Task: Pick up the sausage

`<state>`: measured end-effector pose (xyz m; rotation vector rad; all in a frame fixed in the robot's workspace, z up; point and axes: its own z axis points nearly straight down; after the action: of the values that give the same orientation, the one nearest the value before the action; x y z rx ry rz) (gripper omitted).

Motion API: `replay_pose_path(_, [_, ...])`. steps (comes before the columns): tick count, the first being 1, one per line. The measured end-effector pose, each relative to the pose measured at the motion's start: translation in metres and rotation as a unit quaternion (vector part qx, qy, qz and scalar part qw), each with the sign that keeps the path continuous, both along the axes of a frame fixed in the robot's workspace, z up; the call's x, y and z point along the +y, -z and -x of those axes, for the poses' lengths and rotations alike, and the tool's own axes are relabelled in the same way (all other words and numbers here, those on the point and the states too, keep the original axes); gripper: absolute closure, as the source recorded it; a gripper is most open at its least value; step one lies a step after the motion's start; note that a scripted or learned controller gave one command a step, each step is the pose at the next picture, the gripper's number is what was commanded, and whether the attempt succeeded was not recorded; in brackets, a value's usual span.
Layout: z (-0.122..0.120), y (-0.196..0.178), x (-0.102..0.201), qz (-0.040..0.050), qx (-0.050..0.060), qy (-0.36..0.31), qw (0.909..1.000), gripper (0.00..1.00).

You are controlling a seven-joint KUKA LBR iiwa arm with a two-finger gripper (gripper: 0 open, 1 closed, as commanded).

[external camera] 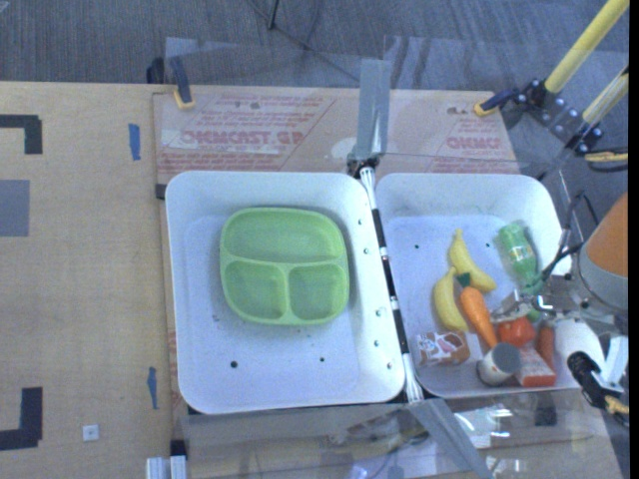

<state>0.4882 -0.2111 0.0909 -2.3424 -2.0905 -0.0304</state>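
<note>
Gripper: the gripper (529, 305) is low in the right bin (424, 233), at its far right side among the crowded items. Whether it is apart or together cannot be told (metal parts and clutter overlap there).
Arm: the arm (611, 252) comes in from the right, its orange band just outside the bin's edge.
Sausage: most likely the short dark-red piece (545, 341) just below the gripper. It lies on the bin floor near the right wall. The blur makes this a guess, not a certainty.
Closest neighbours: a red tomato (514, 330) sits just left of the sausage. An orange-red box (539, 372) touches or nearly touches the sausage's lower end.
Further out: a carrot (477, 313) lies on a slant beside the tomato. Two bananas (454, 279) are left of the carrot, and a green bottle (516, 251) is above the gripper. A can (496, 364) and a small carton (443, 347) sit along the near wall.
Left bin: the left bin (190, 297) holds a green divided plate (285, 215), well apart from the action.
Done so far: the gripper has reached the right neighbourhood. Nothing is seen lifted, and the sausage appears to rest on the bin floor.
Left to do: judged from this, the grasp itself and the lift both remain.
Risk: the tomato and box crowd the sausage (a tight spot), so a closing grip could catch or shove a neighbour instead.
</note>
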Motion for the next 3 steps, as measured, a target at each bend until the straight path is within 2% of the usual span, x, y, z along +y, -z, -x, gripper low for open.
replay_pose_path(1, [0.008,-0.06,0.019,0.008,0.005,-0.062,0.9981,0.0])
replay_pose_path(2, [0.008,-0.006,-0.004,0.002,0.008,-0.059,0.9982,0.0])
replay_pose_path(3, [0.008,-0.015,-0.005,0.0031,0.007,-0.058,0.9983,1.0])
